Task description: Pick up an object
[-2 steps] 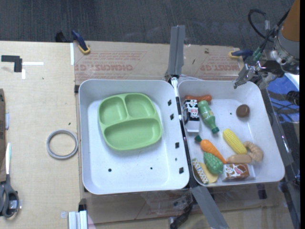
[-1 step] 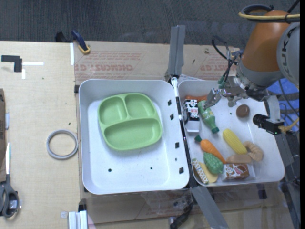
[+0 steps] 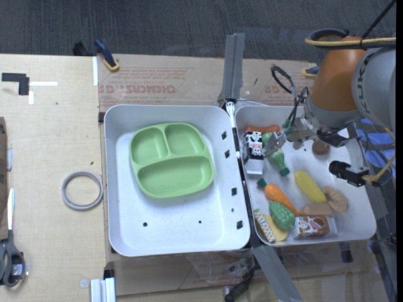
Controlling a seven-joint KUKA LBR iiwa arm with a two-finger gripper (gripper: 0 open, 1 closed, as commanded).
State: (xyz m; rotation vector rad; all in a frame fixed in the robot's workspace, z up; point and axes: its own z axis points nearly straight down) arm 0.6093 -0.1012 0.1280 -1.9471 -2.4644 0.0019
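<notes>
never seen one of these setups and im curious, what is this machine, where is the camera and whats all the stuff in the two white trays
The picture comes from one fixed camera above a workbench, looking down at a slant. The grey machine with the orange band is a robot arm reaching in from the right; its job here is to pick up an object. Its gripper is low over the right bin, among the toys; whether it holds anything is hard to tell.

The left bin holds a green divided plate. The right bin holds toy food: a corn cob, a carrot, a small black-and-white carton and more. Outside the bins, on the bench, lie a tape ring and scissors.
</notes>
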